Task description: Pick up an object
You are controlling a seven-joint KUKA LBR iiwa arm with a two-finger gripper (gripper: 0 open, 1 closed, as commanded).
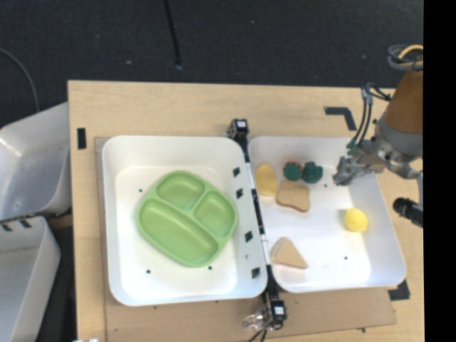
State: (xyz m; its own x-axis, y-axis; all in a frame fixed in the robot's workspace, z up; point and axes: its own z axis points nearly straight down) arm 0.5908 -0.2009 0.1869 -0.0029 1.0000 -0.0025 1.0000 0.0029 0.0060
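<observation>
The right bin [370, 258] holds several small items. A yellow ball [355, 220] lies near its right side. Two dark green pieces [302, 171] sit at the back, with a pale yellow piece [266, 179] to their left. A tan bread-like slice [293, 196] lies just in front of them, and a tan wedge [288, 254] rests near the front left corner. My gripper [343, 174] hangs over the bin's back right part, to the right of the green pieces and above the yellow ball, with nothing seen between its fingers.
The left bin [121, 276] carries a green divided plate [187, 217]. A black clip divider [249, 212] runs between the two bins. The grey arm with its orange band [405, 112] comes in from the right. A white container [28, 162] stands off the bench at the left.
</observation>
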